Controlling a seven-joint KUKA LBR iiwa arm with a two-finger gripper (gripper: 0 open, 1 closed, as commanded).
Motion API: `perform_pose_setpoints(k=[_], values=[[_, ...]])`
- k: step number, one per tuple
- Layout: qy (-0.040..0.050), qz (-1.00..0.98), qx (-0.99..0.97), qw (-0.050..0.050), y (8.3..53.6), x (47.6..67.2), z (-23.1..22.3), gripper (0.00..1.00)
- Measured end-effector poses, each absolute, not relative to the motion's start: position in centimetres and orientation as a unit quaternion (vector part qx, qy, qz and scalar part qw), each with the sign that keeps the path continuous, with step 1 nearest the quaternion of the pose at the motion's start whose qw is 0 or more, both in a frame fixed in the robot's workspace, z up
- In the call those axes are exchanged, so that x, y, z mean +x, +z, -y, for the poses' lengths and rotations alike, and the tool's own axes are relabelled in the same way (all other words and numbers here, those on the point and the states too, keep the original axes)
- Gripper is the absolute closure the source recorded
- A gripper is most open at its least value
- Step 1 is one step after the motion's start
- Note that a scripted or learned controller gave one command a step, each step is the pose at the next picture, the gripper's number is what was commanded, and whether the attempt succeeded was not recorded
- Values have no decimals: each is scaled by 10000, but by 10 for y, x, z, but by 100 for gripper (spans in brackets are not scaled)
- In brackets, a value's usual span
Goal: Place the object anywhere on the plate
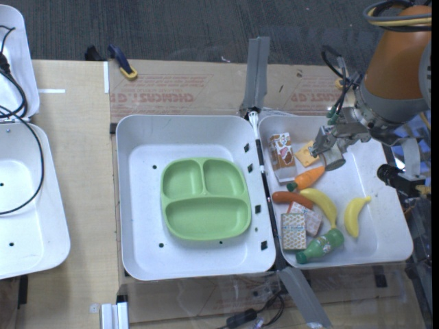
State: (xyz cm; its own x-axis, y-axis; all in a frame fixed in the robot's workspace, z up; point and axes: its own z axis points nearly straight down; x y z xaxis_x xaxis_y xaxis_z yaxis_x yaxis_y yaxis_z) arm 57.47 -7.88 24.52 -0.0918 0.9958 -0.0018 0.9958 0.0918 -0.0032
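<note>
Over the right bin the gripper hangs low near the far wall, and whether it is open or closed cannot be told from this slanted view, nor does anything show clamped in it. Just below it lies the orange carrot, beside it to the left a small carton, and further down two bananas, a cracker box and a green bottle. Well off to its left, the green plate sits in the left bin.
</note>
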Motion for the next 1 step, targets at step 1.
perform_pose_setpoints(k=[1], values=[[10, 8148, -5797, 0, 211, 621, 29, 100]])
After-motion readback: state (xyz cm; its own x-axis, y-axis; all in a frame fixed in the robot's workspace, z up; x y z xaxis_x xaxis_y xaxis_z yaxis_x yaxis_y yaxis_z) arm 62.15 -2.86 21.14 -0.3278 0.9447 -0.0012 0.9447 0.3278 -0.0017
